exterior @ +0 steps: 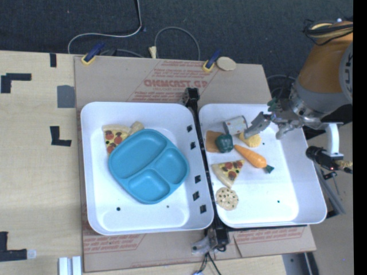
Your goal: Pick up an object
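Note:
My gripper (270, 126) hangs over the upper right part of the right bin (287, 205). Its two fingers are spread apart, so it stands open with nothing between them. A small yellow piece (252, 140) lies just below the left finger (257, 123). An orange carrot (251, 156) lies slantwise below that. A grey block (234, 124) sits to the gripper's left. Near the bin's left wall are a dark teal object (224, 144) on an orange-brown piece (212, 141), a pizza slice (228, 169) and a cookie (227, 198).
The left bin (94, 211) holds a blue divided plate (149, 165), with another pizza slice (114, 136) and a pale yellow piece (136, 128) at its upper left. A ridge with black clips (198, 153) separates the bins. Cables (137, 16) run behind the bench.

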### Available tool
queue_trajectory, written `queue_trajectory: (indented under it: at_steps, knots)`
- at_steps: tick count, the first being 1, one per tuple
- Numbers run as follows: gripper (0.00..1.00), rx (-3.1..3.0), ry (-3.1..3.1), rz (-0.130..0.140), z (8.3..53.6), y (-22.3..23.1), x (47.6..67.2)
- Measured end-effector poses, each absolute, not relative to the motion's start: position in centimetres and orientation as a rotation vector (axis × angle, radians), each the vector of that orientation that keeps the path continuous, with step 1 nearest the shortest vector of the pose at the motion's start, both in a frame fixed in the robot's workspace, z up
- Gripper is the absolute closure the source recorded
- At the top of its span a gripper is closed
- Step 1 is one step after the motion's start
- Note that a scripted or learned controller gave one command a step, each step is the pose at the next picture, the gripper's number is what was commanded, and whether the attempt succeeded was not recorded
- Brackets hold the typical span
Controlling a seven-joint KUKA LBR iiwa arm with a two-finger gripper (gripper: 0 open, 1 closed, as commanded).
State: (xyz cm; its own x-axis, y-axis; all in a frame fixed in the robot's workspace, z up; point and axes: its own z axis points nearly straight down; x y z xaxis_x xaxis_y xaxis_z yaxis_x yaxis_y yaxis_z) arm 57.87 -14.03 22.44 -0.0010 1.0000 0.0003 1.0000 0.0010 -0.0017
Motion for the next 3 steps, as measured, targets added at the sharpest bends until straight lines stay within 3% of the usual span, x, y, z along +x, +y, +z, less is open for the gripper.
queue_trajectory:
  at_steps: [1,2,3]
  knots:
    - [0.0,-2.227,-2.236,-0.02,10.7,-12.2,57.9]
    - [0.0,-2.218,-2.227,-0.003,8.5,-9.3,62.7]
    - [0.0,-2.194,-2.174,0.06,8.2,-9.9,65.8]
